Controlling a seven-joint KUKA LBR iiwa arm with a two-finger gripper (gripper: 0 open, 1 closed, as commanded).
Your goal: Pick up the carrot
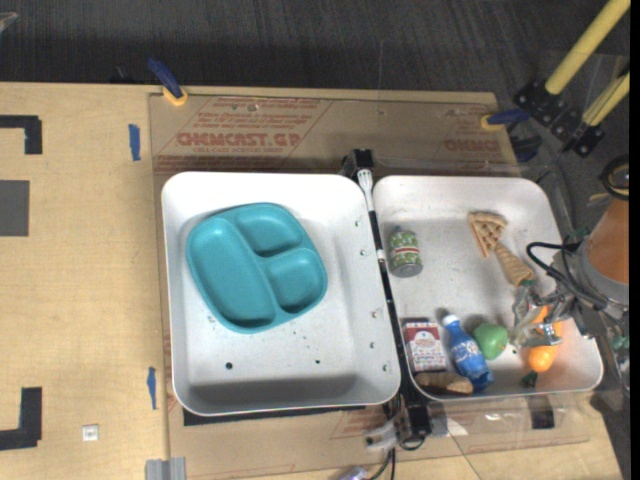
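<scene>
You are at the grasp step: at the lower right of the frame the hand (537,325) is down in the right bin (440,196), right over the carrot (541,358), which lies orange against that bin's near right corner. You cannot tell from here whether the hand is wide or narrow, or whether the carrot sits between its tips, so treat the pick as unconfirmed; the next move calls for a sure close on the carrot and a straight lift clear of the bin wall. Just left of the carrot lie a green ball (491,339), a blue bottle (466,350) and a red box (425,345). Farther up are a cone (512,263), a waffle slice (487,231) and a green can (404,251). The left bin (200,368) holds a teal divided tray (257,264).
</scene>
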